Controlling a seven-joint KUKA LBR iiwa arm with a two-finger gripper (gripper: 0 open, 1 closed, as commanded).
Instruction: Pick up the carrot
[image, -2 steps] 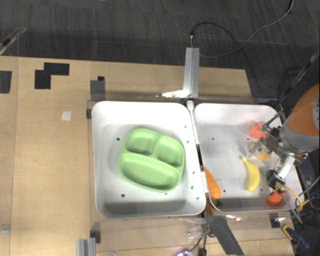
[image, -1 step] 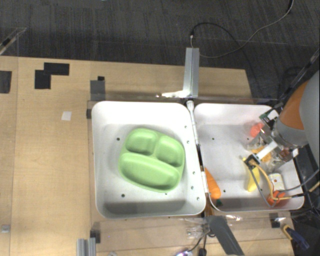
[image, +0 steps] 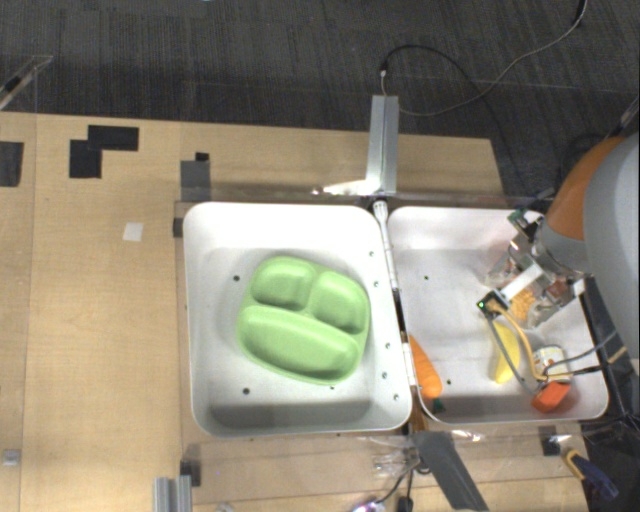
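Left bin (image: 200, 300) has a green divided tray (image: 300, 318) sitting in the middle (three compartments, upside down maybe, can't tell). Right bin (image: 450, 300) holds a yellow banana (image: 506, 352) and a small orange-red thing (image: 551, 397) near its front right corner.

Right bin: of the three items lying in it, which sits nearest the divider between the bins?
The carrot, orange, lies along the right bin's left wall by the divider. The yellow banana and the small orange-red piece lie toward the right, below the gripper.
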